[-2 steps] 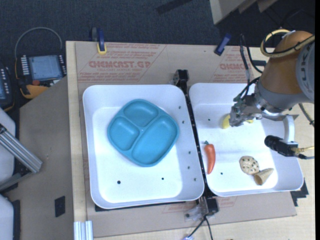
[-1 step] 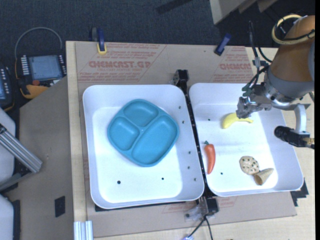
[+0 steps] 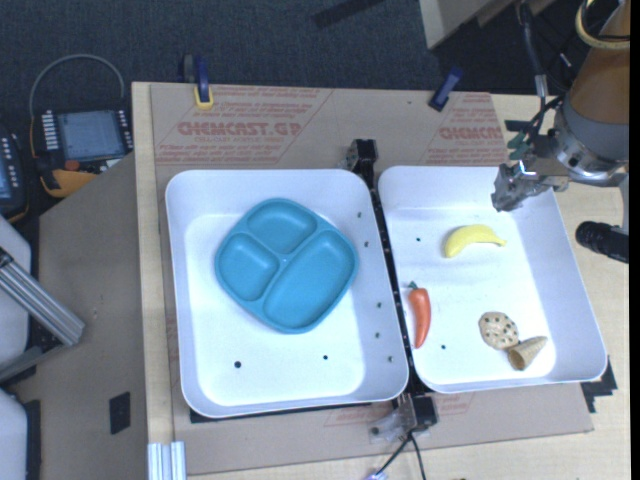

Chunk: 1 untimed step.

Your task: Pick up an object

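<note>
Gripper [image 3: 507,194] hovers above right white bin [image 3: 560,268], nearest the yellow plastic banana [image 3: 473,239], likely target; claw state can't be told.

smooth glossy plastic blue plate [image 3: 287,265] (matt white bins [image 3: 200,368]), brown cardboard sheet [image 3: 300,128] beneath.

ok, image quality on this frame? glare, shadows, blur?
Camera view: even overhead light, soft shadows under the blue plate and banana; both white bins are bright, near washed out, without hard glare; the gripper looks slightly soft, the small items sharp enough.
</note>
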{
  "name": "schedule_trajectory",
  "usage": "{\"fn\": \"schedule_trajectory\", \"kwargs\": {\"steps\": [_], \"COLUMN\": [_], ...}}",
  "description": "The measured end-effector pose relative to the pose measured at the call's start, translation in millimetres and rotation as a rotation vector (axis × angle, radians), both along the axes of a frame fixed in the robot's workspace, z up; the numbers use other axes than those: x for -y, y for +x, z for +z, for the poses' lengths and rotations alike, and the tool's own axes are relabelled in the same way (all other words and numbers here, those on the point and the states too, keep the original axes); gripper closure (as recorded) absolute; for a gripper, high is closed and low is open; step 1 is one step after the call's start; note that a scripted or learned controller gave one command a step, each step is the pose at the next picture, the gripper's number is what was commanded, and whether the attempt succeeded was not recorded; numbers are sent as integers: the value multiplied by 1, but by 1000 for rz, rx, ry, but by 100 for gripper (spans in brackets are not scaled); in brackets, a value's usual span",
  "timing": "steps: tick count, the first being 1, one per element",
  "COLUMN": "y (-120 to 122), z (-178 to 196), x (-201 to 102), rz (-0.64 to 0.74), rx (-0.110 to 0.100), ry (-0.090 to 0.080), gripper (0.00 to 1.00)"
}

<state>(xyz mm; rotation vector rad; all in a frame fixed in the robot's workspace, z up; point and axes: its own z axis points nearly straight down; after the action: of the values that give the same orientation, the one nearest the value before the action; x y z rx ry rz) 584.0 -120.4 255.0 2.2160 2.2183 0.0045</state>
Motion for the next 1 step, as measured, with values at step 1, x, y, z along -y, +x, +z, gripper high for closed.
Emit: {"fn": "schedule_trajectory", "kwargs": {"steps": [1], "y": [-14], "z": [5], "x": [-54], "rz": [5], "rx": [-8], "ry": [5], "gripper": [100]}}
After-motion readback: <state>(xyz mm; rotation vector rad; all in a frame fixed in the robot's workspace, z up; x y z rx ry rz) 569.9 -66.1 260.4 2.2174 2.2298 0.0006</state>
